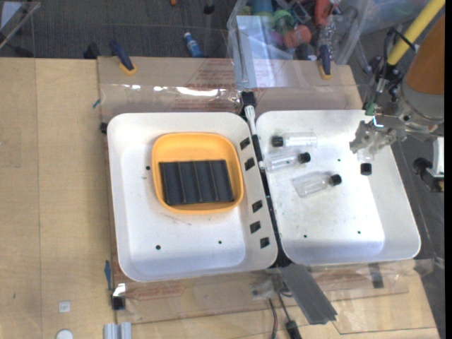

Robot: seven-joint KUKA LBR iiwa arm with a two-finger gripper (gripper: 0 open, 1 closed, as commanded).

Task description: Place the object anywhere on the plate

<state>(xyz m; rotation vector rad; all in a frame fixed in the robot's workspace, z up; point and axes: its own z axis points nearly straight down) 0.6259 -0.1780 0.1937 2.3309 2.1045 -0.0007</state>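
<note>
An orange plate (pixel 164 154) lies in the left bin (pixel 131 224), with a dark ribbed block (pixel 196 182) resting on it. Three clear vials with black caps lie in the right bin (pixel 367 224): one (pixel 293 141) at the back, one (pixel 286 161) just in front of it, and one (pixel 316 183) nearer the middle. My gripper (pixel 366 157) hangs over the back right part of the right bin, to the right of the vials and apart from them. I see nothing held in it.
A black divider strip (pixel 256 182) with clips runs between the two bins. A clear box of colourful items (pixel 304 13) stands behind the bins. The arm's grey body and orange band (pixel 427 76) stand at the right edge.
</note>
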